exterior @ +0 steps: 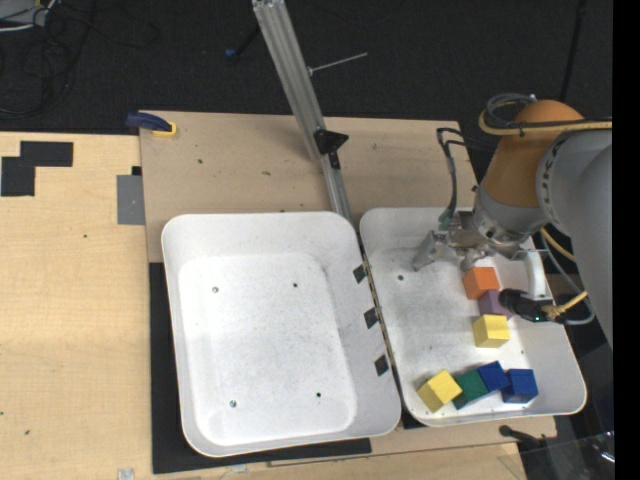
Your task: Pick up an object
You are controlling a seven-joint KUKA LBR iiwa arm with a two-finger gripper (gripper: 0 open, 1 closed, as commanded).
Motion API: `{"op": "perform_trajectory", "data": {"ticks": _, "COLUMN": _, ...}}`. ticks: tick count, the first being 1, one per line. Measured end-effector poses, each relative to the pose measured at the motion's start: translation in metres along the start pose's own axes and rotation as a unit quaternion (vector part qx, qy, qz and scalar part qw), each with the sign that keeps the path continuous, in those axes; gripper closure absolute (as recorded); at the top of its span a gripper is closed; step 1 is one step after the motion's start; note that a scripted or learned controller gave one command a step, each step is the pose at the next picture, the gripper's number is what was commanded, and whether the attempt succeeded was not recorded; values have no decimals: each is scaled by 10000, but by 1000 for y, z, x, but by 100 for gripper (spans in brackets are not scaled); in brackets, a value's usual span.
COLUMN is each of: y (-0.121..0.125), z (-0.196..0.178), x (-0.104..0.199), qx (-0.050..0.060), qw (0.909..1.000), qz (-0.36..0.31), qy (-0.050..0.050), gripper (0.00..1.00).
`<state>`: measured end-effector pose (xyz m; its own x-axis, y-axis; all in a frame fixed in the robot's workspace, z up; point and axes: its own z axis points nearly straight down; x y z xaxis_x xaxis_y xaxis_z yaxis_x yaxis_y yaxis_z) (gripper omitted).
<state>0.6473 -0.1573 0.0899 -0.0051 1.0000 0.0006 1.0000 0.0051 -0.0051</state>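
Blocks are all bunched in the right bin [400,348], which makes sense since that's the side the arm [560,183] reaches in from. An orange block [481,279] sits far-ish in the bin with a purple one [492,301] just near of it and a yellow block [490,330] nearer again, the three nearly in a line. Along the near edge there's another yellow block [438,389], a green one [470,386] and two blue ones [492,374] [520,384] packed together.

Claw [455,243] is down low over the far part of that bin, just left and far of the orange block, apparently lined up for a grab there. It looks spread apart with nothing between its prongs, so no pick yet, I'd say.

Left bin [200,258] has no blocks in it, and both bins sit side by side on the counter [230,163].
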Motion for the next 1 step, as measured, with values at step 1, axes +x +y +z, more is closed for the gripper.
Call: {"op": "perform_trajectory", "data": {"ticks": 1, "y": 0, "z": -11, "x": 0, "qx": -2, "qw": 10000, "qz": -4, "qy": -1, "gripper": 100}}
